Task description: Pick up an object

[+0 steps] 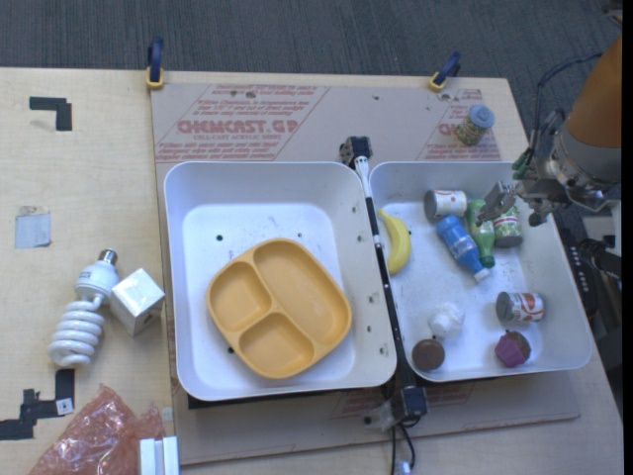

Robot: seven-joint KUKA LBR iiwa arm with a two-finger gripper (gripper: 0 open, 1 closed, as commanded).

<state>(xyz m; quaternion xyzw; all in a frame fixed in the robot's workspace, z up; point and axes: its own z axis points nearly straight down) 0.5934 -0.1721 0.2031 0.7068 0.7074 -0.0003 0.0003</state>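
**Desk:** Where does the pick stand?

**Caption writer:** Not made yet, by the look of it. The grey arm with its orange band reaches in from the right, and its two-finger gripper (506,199) hangs at the upper right corner of the right-hand shallow white bin (574,265), just over a cluster of small containers. Whether its pincer is wide or narrow cannot be told; the metalwork blurs into the clutter beneath.

**Desk:** What could it take?

**Caption writer:** Nearest is a green-labelled small bottle (502,228), beside a blue plastic bottle (461,244) lying on its side and a white tipped-over cup with a red band (446,203). Farther off in the same bin lie a yellow banana (398,242) against the left wall, a small red-and-white can (520,307), a white crumpled lump (446,319), a brown ball (428,354) and a magenta fruit-like toy (512,348).

**Desk:** And the other bin?

**Caption writer:** The left-hand white bin (188,265) carries a yellow three-compartment plastic tray (279,308). Nothing looks lifted; descent, closing and raising all appear to remain.
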